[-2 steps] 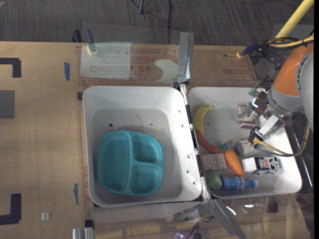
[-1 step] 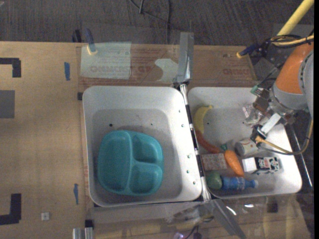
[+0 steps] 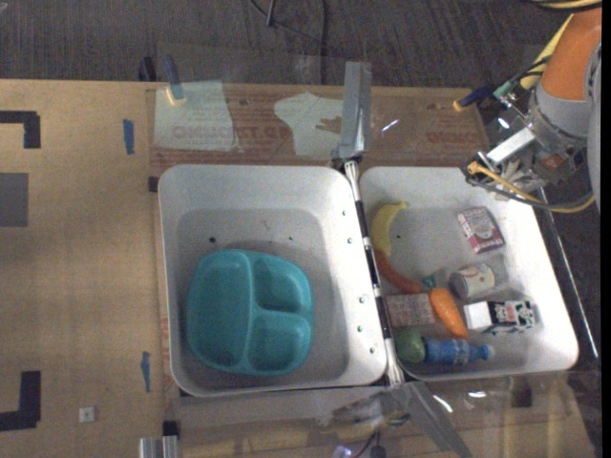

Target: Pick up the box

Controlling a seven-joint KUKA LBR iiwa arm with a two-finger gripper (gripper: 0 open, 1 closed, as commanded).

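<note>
Blue bottle [image 3: 456,352], carrot [image 3: 447,311], pink box [image 3: 480,229]: right bin [image 3: 558,284]. Teal tray [image 3: 249,310]: left bin [image 3: 181,256]. Pincer [image 3: 511,156] cut off; state indiscernible.

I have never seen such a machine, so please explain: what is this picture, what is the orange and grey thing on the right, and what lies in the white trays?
The picture comes from one fixed camera above a bench, looking down at a slant. The orange and grey thing is a robot arm reaching in from the right. Its pincer hangs over the far right corner of the right bin; nothing shows between its fingers. The left bin holds a teal plate with compartments. The right bin holds a banana, a carrot, a blue bottle, a small can, a milk carton, a green fruit and a pink box, which the arm should pick up.
</note>
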